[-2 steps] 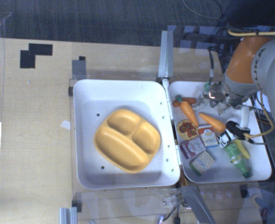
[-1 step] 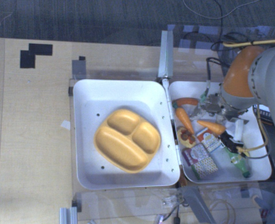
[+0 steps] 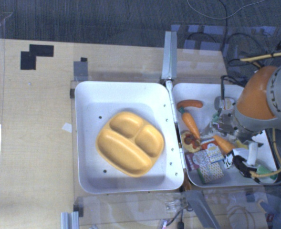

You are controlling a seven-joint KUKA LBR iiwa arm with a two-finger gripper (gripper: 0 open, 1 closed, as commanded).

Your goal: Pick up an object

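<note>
Arm is down in the right bin [image 3: 269, 173], going for a grab

The gripper [image 3: 224, 128] sits low over the toy-food pile, just beside the carrot [image 3: 191, 124] and an orange piece [image 3: 223, 143]. Nothing looks lifted yet. Next it needs a firm clamp, then straight up.

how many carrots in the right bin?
2. One carrot lies along the right bin's left side, below the sausage. A second carrot lies mid-bin by the end effector. The arm covers part of the bin, so more may be hidden.
</note>
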